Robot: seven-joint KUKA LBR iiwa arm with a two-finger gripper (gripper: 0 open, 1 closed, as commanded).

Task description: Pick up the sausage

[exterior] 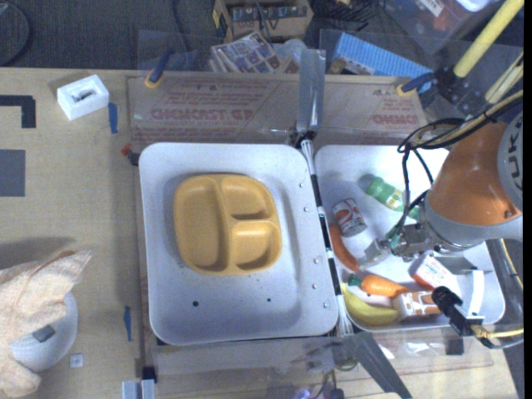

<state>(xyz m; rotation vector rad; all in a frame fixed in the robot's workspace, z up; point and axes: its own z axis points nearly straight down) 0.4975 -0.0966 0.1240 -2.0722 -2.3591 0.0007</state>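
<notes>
Bins side by side on the bench, seen from above at a slant. The left bin [166, 298] carries a yellow divided plate [226, 223], set near its middle with three compartments facing up, presumably a drop-off spot. The right bin [328, 160] serves as the supply: its items crowd the wall nearest the left bin, which leaves little room for approach from that side. The arm [474, 185], grey with an orange band, reaches in from the right and hangs over this bin, wrist turned down toward the clutter. Along the front wall lies a banana [370, 310], with a carrot [381, 285] resting just above it and a small carton [418, 303] beside both. The sausage [341, 248], reddish-orange and slightly curved, lies along the dividing wall, between a small red-and-white can [349, 217] and the carrot. A green bottle [384, 192] sits farther back. The gripper [389, 248] hovers just beside the sausage, apparently aligned for the grasp; whether its fingers are spread or closed cannot be told, and nothing is seen held.
</notes>
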